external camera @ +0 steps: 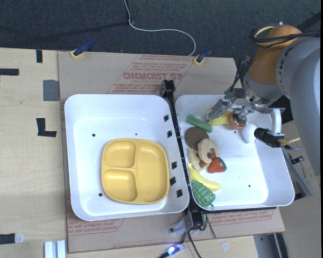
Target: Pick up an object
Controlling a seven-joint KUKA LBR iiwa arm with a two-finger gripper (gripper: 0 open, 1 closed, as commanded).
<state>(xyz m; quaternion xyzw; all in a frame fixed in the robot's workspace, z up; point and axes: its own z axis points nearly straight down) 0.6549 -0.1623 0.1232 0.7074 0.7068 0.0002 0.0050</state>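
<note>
While the gripper (229,113) hovers low over the right bin (269,190), finger state unclear, nothing is visibly grasped; next, close on the yellow piece (219,121).

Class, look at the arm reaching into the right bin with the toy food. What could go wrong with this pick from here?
1. The toy food lies crowded along the right bin's left wall, so the gripper may nudge neighbours or close on two pieces.
2. The gripper sits near the bin's top rim; it might clip it.

Even, bright overhead light, soft shadows, mild glare on white bins (75,144), slightly soft focus.
</note>
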